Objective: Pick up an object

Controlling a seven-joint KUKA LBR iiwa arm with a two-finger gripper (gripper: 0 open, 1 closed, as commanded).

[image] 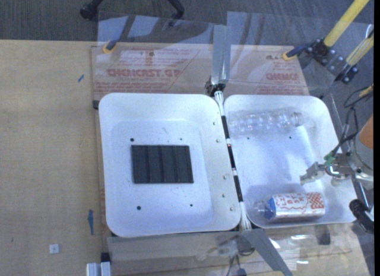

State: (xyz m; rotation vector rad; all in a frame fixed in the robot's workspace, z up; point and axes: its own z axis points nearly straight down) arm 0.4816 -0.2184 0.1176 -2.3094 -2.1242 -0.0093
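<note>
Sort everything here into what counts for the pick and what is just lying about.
For the pick: gripper, clear bottle, red-and-white can, right bin.
Lying about: black ridged pad, left bin, yellow clamps.

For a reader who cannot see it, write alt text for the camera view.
A gripper reaches from the right over the right bin, which holds a clear bottle and a red-and-white can. The left bin holds a black ridged pad.
</note>
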